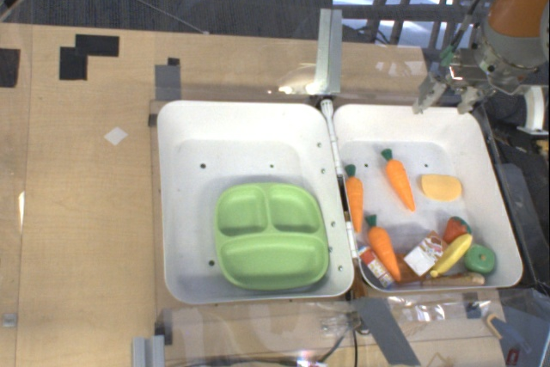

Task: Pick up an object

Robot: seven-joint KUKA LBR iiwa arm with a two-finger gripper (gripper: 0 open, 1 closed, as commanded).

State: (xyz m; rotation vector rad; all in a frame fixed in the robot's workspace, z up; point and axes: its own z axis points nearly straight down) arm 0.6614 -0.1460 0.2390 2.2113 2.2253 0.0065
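Hovering above the far right corner of the right bin [490,142], the hand [447,94] carries nothing, its fingers spread ready for descent. Candidate objects lie loose in that bin: carrots [398,180], a yellow slice [441,187], a banana [454,255] near its front edge.

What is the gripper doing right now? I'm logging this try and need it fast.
Gripper: open, holding nothing, hovering over the far edge of the right bin.
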